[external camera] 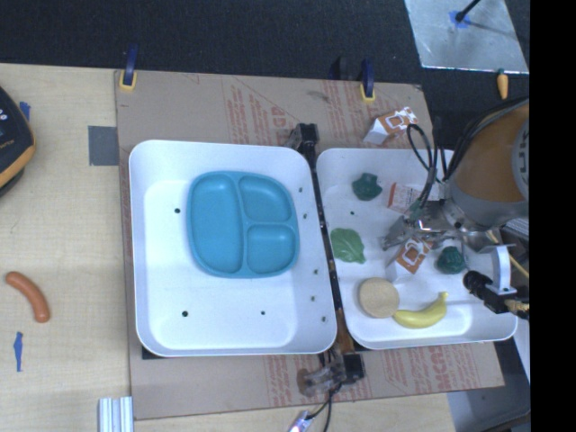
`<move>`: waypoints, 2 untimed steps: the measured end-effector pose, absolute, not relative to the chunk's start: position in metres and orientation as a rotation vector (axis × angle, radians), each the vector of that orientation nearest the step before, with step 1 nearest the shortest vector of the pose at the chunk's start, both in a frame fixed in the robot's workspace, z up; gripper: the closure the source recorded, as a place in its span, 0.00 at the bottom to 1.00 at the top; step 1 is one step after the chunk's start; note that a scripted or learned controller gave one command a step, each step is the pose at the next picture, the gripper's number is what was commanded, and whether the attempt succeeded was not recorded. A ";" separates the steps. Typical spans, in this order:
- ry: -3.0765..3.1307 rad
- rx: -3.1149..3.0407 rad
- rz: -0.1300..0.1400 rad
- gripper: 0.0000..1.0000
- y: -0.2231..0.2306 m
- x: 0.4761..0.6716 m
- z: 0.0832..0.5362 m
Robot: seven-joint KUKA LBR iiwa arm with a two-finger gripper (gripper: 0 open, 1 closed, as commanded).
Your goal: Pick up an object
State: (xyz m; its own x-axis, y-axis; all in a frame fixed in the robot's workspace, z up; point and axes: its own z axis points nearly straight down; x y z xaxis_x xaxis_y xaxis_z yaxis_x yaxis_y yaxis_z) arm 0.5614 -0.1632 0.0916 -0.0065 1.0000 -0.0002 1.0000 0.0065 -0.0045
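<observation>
The right bin holds several small things: a dark green piece, a leafy green piece, a round tan biscuit, a yellow banana, a teal lump, a small orange-and-white carton and a pale wrapper. My gripper is low over the middle of this bin, reaching in from the right. It sits just above the small carton and right of the leafy piece. Nothing is visibly held in it.
The left bin carries a blue divided plate. Another small carton lies on the cardboard behind the right bin. A sausage and a black-and-yellow device lie on the bench at far left.
</observation>
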 end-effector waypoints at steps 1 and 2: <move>-2.232 -2.211 0.006 1.00 -0.165 0.562 0.103; -2.226 -2.213 0.002 1.00 -0.067 0.562 0.192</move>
